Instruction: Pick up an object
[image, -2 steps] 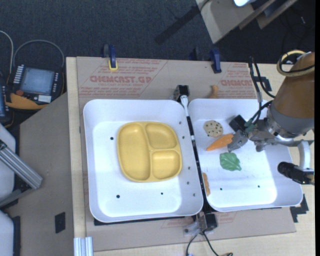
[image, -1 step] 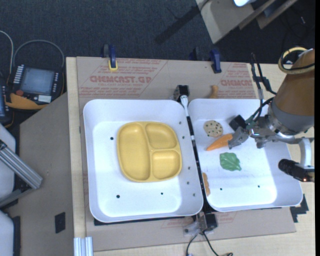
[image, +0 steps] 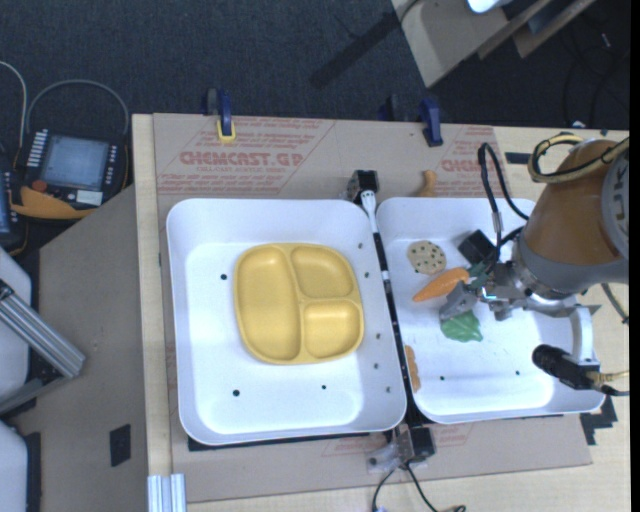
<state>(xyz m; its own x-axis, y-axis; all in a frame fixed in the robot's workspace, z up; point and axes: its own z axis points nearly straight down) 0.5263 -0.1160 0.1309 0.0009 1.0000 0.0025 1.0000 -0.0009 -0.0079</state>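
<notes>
In the right bin lie an orange carrot, a green leafy piece and a speckled cookie. My gripper reaches in from the right, low over the bin. Its tip sits right between the carrot and the green piece, touching or nearly touching both. The arm's grey wrist and orange band hide the bin's right part.
The left bin holds a yellow divided plate. A small orange item lies on the rim between the bins. A black part of the arm hangs over the right bin's lower right corner.
</notes>
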